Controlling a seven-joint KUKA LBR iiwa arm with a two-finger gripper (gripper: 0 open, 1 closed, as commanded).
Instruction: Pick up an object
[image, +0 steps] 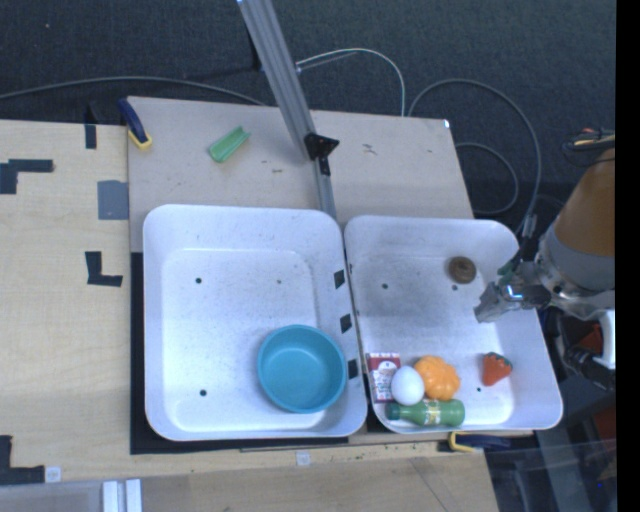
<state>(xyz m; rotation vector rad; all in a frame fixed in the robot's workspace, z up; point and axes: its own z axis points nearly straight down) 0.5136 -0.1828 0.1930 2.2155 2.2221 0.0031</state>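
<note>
My gripper (497, 298) hangs over the right edge of the right bin (420, 240), with nothing visible between its fingers. Below it, near the bin's front right, lies a red strawberry-like item (495, 368). Along the front of that bin sit an orange fruit (437, 376), a white egg (407, 385), a green bottle (428, 412) lying on its side, and a small red and white carton (383, 373). A small brown round object (461, 268) rests toward the back of the bin, left of the gripper.
The left bin (200, 250) holds a blue bowl (301, 367) at its front right. Behind the bins, a green item (228, 144) and a blue and yellow clamp (135, 124) lie on the board. A grey pole (285, 80) rises at a slant.
</note>
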